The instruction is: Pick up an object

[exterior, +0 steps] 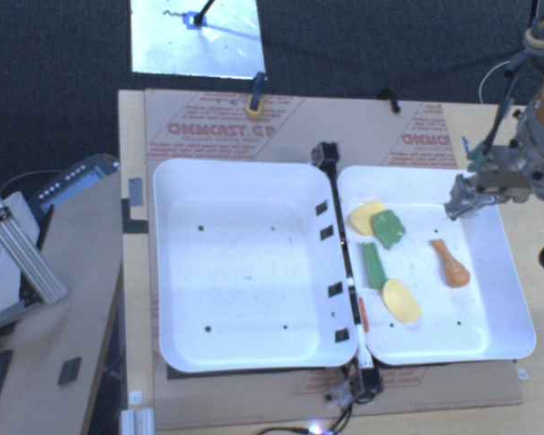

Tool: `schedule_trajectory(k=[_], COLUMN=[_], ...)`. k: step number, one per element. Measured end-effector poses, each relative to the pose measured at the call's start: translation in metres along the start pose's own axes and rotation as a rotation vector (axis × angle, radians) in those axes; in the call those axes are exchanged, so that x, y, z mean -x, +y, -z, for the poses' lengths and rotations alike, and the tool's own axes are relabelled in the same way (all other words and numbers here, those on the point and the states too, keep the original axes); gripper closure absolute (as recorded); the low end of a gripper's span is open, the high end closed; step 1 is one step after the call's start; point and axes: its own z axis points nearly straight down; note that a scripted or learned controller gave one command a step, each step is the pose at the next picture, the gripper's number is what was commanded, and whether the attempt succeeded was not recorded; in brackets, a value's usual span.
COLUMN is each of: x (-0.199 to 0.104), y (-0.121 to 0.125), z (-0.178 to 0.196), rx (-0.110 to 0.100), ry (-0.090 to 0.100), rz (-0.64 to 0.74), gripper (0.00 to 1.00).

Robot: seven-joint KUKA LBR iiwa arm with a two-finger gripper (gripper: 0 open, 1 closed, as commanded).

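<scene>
Two shallow white bins sit side by side on my bench, seen from above at a slant. The left bin (245, 261) holds nothing I could grasp. The right bin (503, 320) holds every candidate for the pick, grouped toward its left and middle.

My claw (464, 199) hangs at the right bin's upper right corner, above its far rim, reaching in from the right. It is small and grey against the white plastic, and I cannot tell how it is set. Nothing is visibly held in it.

So I judge the task as barely begun: no object is lifted, and all of them lie on the bin floor. What is left is the whole of the work, choosing one, coming down over it, closing, and raising it.

The nearest object to my claw is an orange piece (451, 264), shaped like a small club with a thin neck and a rounded bulb, lying at a slant and well apart from the others. Further left, a yellow piece (366, 217) touches a green lump (388, 228) that partly overlaps it. Below them lies a narrow green stick (374, 265), and just beside its lower end a pale yellow oval (402, 300).

The orange piece looks the easiest, lying alone, its thin neck a likely grip point
</scene>
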Motion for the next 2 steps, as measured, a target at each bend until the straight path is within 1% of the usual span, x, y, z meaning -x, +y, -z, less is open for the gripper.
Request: schedule_trajectory(k=[1,2], x=[-0.044,-0.090], y=[0.002,-0.001], z=[0.149,0.033], rx=[0.000,-0.030], ry=[0.003,0.002], rz=[0.005,0.004], gripper=[1.00,1.00])
